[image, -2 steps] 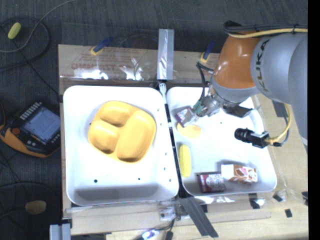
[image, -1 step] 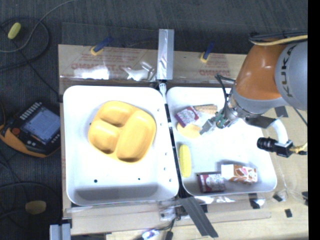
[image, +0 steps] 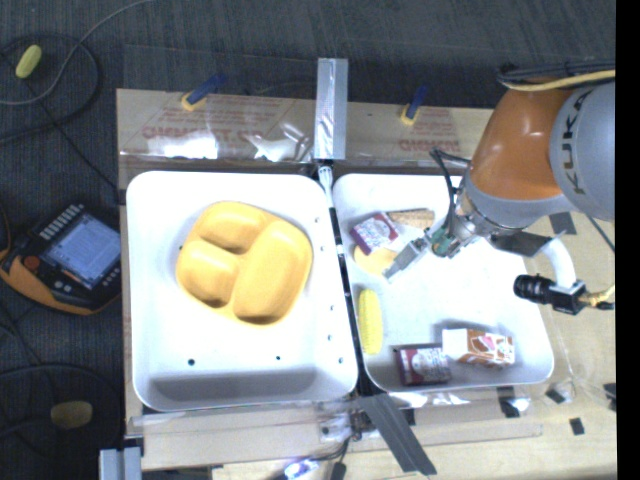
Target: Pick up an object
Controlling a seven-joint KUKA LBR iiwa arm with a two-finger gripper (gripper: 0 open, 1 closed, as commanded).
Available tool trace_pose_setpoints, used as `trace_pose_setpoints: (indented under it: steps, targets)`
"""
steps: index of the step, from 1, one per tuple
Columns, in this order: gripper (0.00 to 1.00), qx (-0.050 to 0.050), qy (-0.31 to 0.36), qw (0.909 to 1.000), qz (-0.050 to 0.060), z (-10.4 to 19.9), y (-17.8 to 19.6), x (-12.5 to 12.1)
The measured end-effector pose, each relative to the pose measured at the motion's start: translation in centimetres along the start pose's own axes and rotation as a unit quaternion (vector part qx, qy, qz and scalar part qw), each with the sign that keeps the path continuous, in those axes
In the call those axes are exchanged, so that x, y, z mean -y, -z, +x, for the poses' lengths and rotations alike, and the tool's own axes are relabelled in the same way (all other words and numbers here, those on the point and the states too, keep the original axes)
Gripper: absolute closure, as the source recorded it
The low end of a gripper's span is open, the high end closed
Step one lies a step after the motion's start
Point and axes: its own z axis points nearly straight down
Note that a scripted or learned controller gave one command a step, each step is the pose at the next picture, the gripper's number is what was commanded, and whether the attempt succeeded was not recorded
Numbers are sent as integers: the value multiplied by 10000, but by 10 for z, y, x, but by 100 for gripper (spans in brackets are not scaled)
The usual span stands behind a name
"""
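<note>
My gripper (image: pixel 400 262) reaches into the right bin (image: pixel 500 298) from the upper right, its tip low over the bin's upper left part. Just left of the tip lies a pale yellow flat piece (image: pixel 370 261). A small maroon packet (image: pixel 372 232) lies above that, next to a tan cracker-like item (image: pixel 412 217). A yellow corn-shaped object (image: pixel 369 319) rests along the bin's left wall. A dark red box (image: pixel 424 364) and a white and orange carton (image: pixel 480 347) lie at the bin's front. I see nothing held in the gripper.
The left bin (image: pixel 160 348) holds one large yellow lumpy object (image: pixel 243 261). A metal divider (image: pixel 331 108) stands between the bins at the back. A black fitting with a cable (image: pixel 545 289) hangs off the arm over the right bin's right side.
</note>
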Motion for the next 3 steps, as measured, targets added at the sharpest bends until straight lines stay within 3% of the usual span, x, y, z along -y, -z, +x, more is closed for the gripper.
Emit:
trace_pose_setpoints:
  steps: [1, 2, 3]
  targets:
    - [0, 43, 642, 9979, -50, -53, -93, -26]
    - [0, -6, 202, 9998, 40, -58, -93, -58]
    - [0, -135, -453, 9986, 228, -67, -92, -79]
